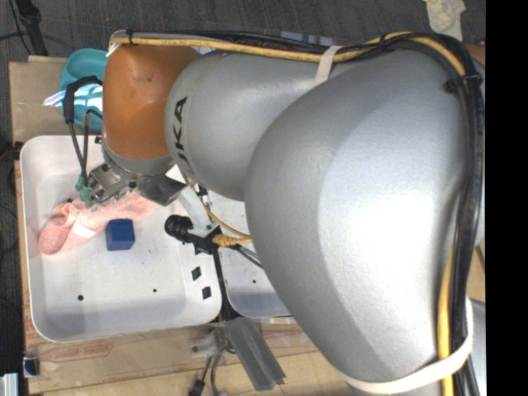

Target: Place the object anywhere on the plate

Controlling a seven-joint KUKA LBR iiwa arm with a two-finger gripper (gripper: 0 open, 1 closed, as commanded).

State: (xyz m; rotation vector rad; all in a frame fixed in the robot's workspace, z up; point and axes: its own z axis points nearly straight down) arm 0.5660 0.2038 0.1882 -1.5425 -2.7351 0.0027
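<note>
Over the left white bin, the wrist of the grey arm is seen reaching in from the right, its orange band turned toward the camera. Much of the right bin is covered by the arm's bulk, so that a pale strip of its floor is left showing beneath. The gripper is lowered at the far side of the left bin, just above the upper end of a pink cloth. Whether the gripper is open or closed cannot be told, and nothing can be seen held in it.

The pink cloth is spread crumpled on the bin floor, toward the left wall. A small blue block is set just beside the cloth on its right, touching or nearly touching its edge, well clear of the gripper. Which of the two is meant by the task cannot be told.

Beyond the far left corner of the bin, a teal round-edged thing is partly hidden by the orange band; its kind cannot be made out
</note>
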